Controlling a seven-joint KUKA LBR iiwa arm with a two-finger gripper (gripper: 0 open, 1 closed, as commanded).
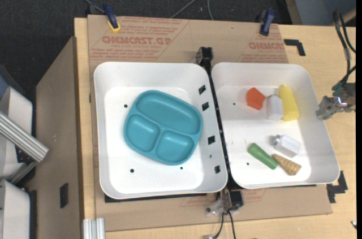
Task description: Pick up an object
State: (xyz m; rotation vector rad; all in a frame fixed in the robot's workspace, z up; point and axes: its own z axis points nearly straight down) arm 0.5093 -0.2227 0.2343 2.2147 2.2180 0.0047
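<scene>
The tan cardboard-covered tabletop (186, 34) carries two shallow white plastic bins side by side, with red lettering printed along its far strip.

The left white bin (107, 119) holds a teal plastic divided plate (163, 126) with three compartments, lying flat near the bin's middle and slightly turned.

The right white bin (317, 142) holds the small objects. At the far side a yellow plastic bottle-shaped piece (289, 102) lies lengthwise, touching a pale grey-white rounded object (274, 107) on its left. Just beside that, further left, sits an orange block (255, 98). Nearer the front of the bin a green cylindrical piece (262, 155) lies at a slant, its right end touching a tan ridged cone (288, 164). Just behind the cone is a white and grey small bottle-like object (285, 145), near both but apart from the green piece.

A row of small black clips runs along the seam between the bins. Two blue and yellow clamps, the left clamp (111, 16) and the right clamp (266, 21), grip the far edge of the board.

At the right edge, outside the right bin's rim, a small grey metal part of the arm's gripper (331, 106) shows, well apart from every object. Whether it is spread or pressed together cannot be told.
</scene>
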